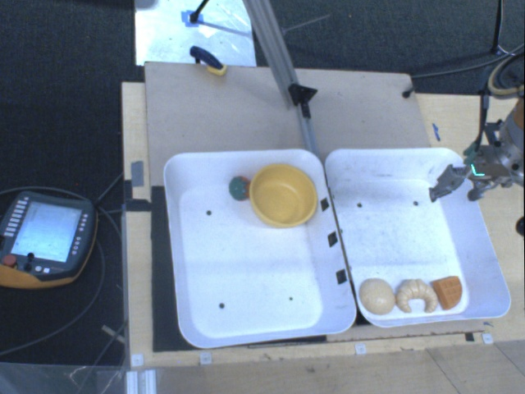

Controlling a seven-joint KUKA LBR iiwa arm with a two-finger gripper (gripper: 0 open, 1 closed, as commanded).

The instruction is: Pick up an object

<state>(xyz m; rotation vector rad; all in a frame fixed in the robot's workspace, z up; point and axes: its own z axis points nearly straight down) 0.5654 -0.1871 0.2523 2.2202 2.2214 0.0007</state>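
at the right edge of the frame, the gripper (461,184) hung over the right bin (394,220) with fingers spread and nothing between them. along that bin's lower edge lay a round bun (377,296), a croissant (417,295) and a toast piece (448,291), touching. they looked light, rigid and smooth; the bun's middle seemed the safest pinch.

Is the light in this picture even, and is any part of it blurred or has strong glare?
In the camera view the light is soft and even across both white bins, with faint shadows only. A bright glare patch lies on the floor at top. The gripper at the right edge looks slightly blurred; the yellow bowl is sharp.
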